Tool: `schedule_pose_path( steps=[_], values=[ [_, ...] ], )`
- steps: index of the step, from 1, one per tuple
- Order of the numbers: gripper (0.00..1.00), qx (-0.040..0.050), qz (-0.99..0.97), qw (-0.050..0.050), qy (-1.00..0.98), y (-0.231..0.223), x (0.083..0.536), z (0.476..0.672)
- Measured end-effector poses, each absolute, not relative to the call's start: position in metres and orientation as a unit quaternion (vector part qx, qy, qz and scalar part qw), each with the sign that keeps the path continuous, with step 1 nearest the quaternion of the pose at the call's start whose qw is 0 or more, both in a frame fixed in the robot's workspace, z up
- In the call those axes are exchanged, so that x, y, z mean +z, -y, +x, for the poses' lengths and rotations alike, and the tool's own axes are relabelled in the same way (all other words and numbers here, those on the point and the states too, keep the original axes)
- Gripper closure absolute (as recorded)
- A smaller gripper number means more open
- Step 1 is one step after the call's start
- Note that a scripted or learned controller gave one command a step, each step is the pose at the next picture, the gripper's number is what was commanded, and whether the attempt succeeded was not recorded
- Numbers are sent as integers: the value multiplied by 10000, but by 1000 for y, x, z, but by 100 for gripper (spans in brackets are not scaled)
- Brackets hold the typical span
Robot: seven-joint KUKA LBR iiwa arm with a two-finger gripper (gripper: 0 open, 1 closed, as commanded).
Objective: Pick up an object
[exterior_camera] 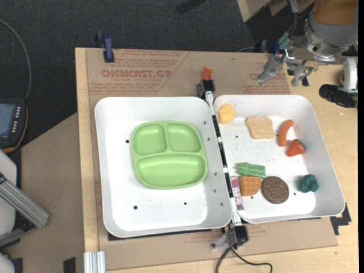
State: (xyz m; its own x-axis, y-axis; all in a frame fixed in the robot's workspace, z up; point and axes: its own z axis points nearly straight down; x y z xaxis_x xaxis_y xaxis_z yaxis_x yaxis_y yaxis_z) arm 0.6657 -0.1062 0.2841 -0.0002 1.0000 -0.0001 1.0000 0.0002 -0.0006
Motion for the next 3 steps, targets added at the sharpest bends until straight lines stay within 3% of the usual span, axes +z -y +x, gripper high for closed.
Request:
schedule_pose_path(
  steps=[1, 2, 3],
  values=[
    [0, 15, -7075, -2, 7067, 127, 78, 665],
    [100, -26, -7073, -52, 7069, 127, 100, 670],
    [100, -13, -7080, -41, 7062, 170, 175, 668]
  ],
)
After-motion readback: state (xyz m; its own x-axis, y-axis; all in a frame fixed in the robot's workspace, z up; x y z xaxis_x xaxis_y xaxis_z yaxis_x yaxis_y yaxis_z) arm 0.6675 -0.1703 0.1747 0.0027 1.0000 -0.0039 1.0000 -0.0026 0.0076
